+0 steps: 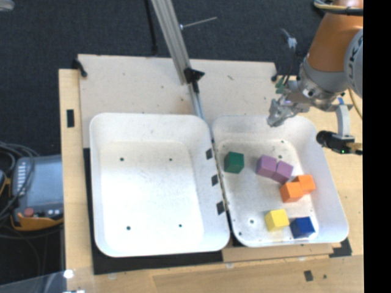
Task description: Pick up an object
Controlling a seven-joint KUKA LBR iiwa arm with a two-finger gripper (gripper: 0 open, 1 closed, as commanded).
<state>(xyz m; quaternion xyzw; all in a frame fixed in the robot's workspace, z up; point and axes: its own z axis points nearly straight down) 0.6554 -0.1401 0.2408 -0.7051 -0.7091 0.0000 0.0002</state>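
The right bin [327, 182] holds several blocks. A green cube [234, 162] lies near its left wall. A purple block [272, 168] sits mid-bin, with an orange block [297, 187] touching its right side. A yellow cube [277, 219] and a blue cube [302, 227] rest close together near the front edge. My gripper [278, 116] hangs over the bin's back rim, above and behind the purple block, with nothing visible between its fingers.
The left bin [153, 182] sits beside the right one. A slanted aluminium post [174, 35] rises from behind the seam between the bins. A grey device [36, 191] with cables lies off the bench at the left.
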